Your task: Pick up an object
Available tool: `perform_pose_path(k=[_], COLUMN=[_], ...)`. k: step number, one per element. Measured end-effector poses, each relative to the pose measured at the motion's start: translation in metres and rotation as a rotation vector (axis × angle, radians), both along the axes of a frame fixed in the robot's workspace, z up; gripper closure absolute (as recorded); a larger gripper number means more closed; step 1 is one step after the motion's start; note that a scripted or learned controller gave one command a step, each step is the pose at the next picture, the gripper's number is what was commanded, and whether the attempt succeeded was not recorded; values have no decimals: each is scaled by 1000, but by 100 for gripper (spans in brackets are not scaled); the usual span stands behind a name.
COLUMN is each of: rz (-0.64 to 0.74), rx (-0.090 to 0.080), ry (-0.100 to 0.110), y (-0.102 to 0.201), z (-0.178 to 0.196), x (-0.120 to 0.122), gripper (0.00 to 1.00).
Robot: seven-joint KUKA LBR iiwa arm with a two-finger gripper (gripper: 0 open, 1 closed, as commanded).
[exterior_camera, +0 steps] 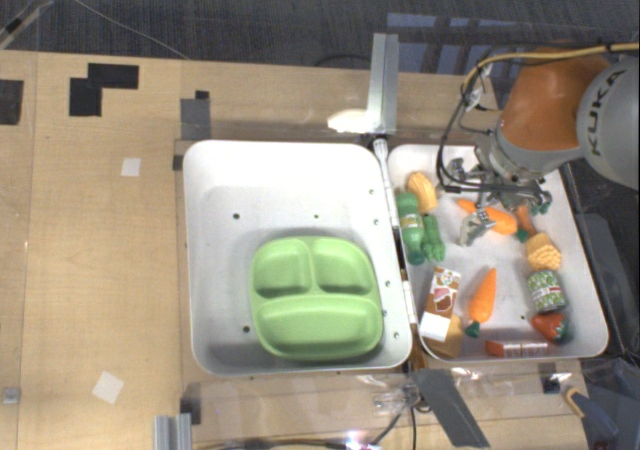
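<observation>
Orange toy food piece is lying in the right bin, directly beneath the gripper, and it is the item I am reading as the target. It is sitting in the upper middle of that bin, with its long axis running roughly left to right and slanting slightly down toward the right. Metal parts of the tool are crossing over it, so I am seeing just part of its length.

I am watching the arm reaching in from the right and hanging low over this spot. Whether the jaws are spread or closed I cannot tell from this angle, and nothing is visibly clamped.

Around the target things are crowding in. A yellow corn-like piece is lying up and to the left, near a green bottle-shaped toy resting along the bin's left wall. A second yellow piece is sitting just beside the target on its lower right, with a green can below that. A carrot and a small carton are lying farther down, well apart from the tool.

The left bin is holding a green divided tray, which is playing no part here.

I am judging that the coming move depends on the closing direction crossing the orange piece's short width, with the yellow neighbour staying out of the way.
</observation>
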State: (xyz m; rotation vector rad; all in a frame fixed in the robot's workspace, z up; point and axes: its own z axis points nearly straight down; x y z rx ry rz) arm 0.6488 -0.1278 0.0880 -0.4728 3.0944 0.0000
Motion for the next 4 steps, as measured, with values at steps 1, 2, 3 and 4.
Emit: perform_pose_path(k=[1,2,3,4], rz=[31,-87,53,-43], rx=[-3,-3,-3,-2], ry=[-3,-9,-10,-4], y=[4,33,6,4], z=[2,3,3,1], x=[-55,-110,-111,-38], gripper=[0,0,0,0])
